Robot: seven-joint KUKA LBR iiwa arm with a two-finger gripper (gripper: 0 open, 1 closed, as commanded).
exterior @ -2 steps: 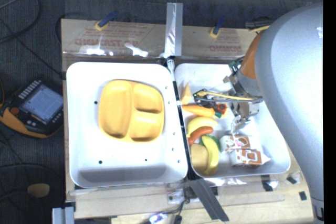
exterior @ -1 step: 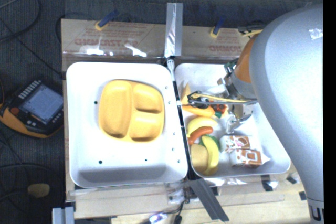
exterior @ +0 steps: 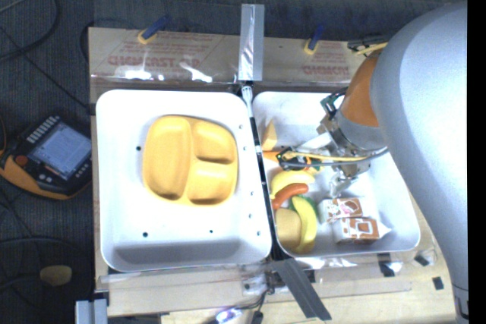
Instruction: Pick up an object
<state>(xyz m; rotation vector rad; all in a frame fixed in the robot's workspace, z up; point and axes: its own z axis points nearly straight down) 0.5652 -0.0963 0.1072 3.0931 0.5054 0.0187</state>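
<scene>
Two shallow white plastic bins with rounded corners sit side by side on the bench; the left bin (exterior: 114, 163) carries one glossy yellow plastic tray (exterior: 190, 158), moulded into three compartments, one long cell on its left side and two smaller cells on its right; the tray's long axis runs roughly toward and away from the camera, tilted slightly. The right bin (exterior: 395, 201) holds a cluster of small things toward its left wall: one smooth orange-red sausage-shaped toy (exterior: 289, 193) lying slanted, its higher end toward the right; one curved yellow-and-green banana-like piece (exterior: 305, 220) just below it, running lengthwise down the bin; one rounded yellow lump (exterior: 287, 227) touching that piece on its left; two small printed cartons (exterior: 349, 220) with white and brown faces, lying close together to the right. The grey arm with its orange band (exterior: 363, 99) comes down over this bin; its gripper (exterior: 345, 167) sits low above the cartons, and whether it is spread or closed cannot be told.
</scene>
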